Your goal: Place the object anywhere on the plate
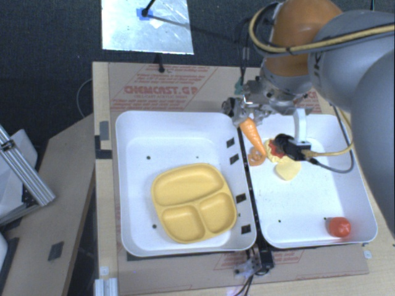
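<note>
Arm: grey with an orange band, it reaches in from the right and bends down over the upper end of the wall between the two bins.
Gripper (242, 117): it hangs just above that wall, closed on the top end of the carrot.
Carrot (251, 134): orange and tapered, it is gripped at its upper left end and slants down to the right. It is lifted clear of the bin floor, over the inner edge of the right bin.
Plate (193, 201): yellow, with three compartments, it lies flat in the lower middle of the left bin. It is well apart from the carrot and nothing lies on it.
Left bin (154, 147): white and shallow, holding the plate.
Right bin (308, 202): white and shallow, with several small things on its floor.
Orange ring (257, 158): on the right bin's floor, just below the carrot's tip and near the wall.
Pale yellow piece (287, 169): to the right of the ring.
Tomato (338, 227): red, alone in the near right corner of the right bin.
Cardboard (162, 82): brown with red print, lying under both bins.
</note>
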Controlling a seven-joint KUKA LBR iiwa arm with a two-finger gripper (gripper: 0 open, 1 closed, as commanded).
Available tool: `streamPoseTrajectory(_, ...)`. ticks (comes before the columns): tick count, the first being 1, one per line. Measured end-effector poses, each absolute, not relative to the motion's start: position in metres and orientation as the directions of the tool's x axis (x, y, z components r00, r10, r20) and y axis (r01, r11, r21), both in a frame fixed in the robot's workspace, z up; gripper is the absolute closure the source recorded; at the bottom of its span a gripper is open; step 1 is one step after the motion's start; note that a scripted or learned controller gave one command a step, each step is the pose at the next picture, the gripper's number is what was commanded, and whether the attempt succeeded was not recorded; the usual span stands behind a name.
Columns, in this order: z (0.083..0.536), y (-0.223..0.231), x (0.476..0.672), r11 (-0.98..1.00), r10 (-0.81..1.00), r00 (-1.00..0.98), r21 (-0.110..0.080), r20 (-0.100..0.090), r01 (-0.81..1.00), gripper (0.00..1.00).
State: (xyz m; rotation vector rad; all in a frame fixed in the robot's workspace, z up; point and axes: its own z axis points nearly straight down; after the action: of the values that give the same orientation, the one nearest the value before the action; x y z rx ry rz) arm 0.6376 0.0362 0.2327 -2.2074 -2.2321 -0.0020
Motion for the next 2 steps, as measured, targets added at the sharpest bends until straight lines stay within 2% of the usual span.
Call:
streamPoseTrajectory(1,0.221,0.096,0.63,0.011,1.0,-0.011,-0.001,0.002,1.0,1.0)
streamPoseTrajectory(2,0.223,0.132,0.618,0.009,1.0,-0.009,-0.001,0.001,1.0,1.0)
